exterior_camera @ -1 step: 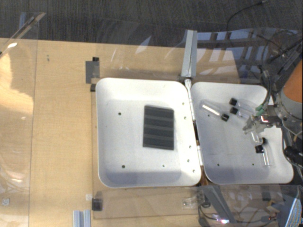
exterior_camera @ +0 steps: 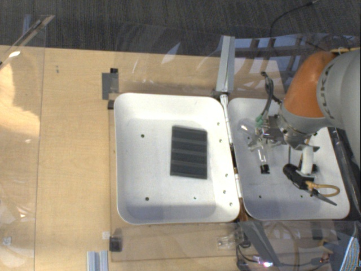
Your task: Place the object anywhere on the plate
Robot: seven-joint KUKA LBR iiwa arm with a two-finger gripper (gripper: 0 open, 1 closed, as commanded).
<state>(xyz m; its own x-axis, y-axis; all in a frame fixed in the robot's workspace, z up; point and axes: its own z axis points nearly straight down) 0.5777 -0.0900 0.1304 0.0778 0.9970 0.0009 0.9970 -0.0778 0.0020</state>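
1. A dark ribbed slab (exterior_camera: 189,152) is seen lying flat in the left bin (exterior_camera: 141,171), a little right of its middle.
2. Its long axis is set from the far rim toward the near rim, almost square with the bin walls.
3. It is rectangular, dark grey and crossed by broad ribs (these run the short way).
4. The gripper (exterior_camera: 260,145) is held over the right bin (exterior_camera: 271,199), well apart from the slab; whether it is apart or together cannot be told.

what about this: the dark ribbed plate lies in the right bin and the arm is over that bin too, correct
Not quite. The camera view shows the dark ribbed plate in the left bin; the arm is over the right bin.
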